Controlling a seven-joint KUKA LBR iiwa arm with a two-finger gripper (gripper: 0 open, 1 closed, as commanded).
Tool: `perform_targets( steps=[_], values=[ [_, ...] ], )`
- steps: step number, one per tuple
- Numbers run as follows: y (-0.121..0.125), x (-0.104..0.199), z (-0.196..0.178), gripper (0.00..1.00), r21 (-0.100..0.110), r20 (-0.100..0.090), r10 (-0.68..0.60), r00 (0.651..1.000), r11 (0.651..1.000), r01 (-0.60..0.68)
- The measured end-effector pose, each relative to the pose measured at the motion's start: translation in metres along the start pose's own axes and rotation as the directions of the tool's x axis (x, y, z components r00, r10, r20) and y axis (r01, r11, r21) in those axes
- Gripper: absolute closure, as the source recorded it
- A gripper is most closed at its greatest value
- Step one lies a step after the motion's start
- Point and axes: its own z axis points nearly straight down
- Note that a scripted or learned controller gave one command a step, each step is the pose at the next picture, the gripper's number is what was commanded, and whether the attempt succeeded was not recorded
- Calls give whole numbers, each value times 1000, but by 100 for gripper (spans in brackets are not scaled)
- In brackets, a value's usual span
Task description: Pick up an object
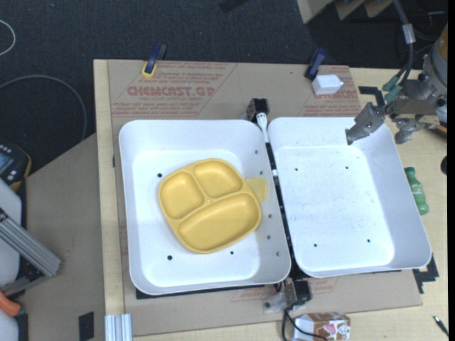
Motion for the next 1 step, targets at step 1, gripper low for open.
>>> perform_targets(
  steps=[1],
  values=[
    [-36, 53, -59, 0, 11, -1, -1, 1000, 1000, 1]
  ],
)
